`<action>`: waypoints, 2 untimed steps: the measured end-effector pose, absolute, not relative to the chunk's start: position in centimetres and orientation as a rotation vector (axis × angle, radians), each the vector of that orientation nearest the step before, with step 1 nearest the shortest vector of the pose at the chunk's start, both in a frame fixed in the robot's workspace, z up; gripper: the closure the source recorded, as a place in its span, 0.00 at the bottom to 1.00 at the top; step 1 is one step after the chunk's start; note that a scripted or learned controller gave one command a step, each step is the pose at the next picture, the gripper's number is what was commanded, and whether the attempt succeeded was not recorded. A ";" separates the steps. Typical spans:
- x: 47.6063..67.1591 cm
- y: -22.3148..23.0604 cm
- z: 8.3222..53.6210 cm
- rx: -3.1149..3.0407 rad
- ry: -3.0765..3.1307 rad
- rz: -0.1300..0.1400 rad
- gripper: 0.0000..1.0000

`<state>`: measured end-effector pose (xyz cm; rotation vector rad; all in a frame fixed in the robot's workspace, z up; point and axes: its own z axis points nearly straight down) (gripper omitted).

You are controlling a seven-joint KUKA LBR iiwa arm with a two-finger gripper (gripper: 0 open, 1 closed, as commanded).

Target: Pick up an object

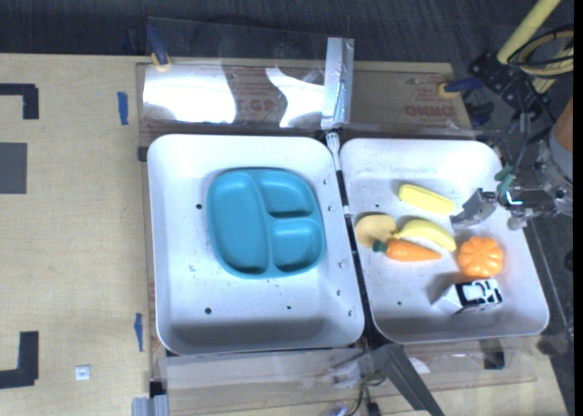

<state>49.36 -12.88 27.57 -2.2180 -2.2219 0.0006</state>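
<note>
While the claw [485, 202] hangs over the right bin's [401, 309] right rim, I cannot tell how its grip stands or whether it has anything. I note a toy carrot [412, 251], two yellow banana-like pieces [426, 197], a small yellow fruit [373, 228], an orange pumpkin [480, 257] and a black-and-white block [476, 293] clustered there. A blue divided tray [265, 221] lies in the left bin [178, 223].

Toy foods [428, 232] in right bin [401, 314]
</note>
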 end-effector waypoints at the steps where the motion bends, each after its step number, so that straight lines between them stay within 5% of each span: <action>1: 53.8 -13.2 15.9 -2.121 -2.308 0.006 0.00; 2: 57.8 -14.0 8.7 -2.089 -2.355 -0.006 0.00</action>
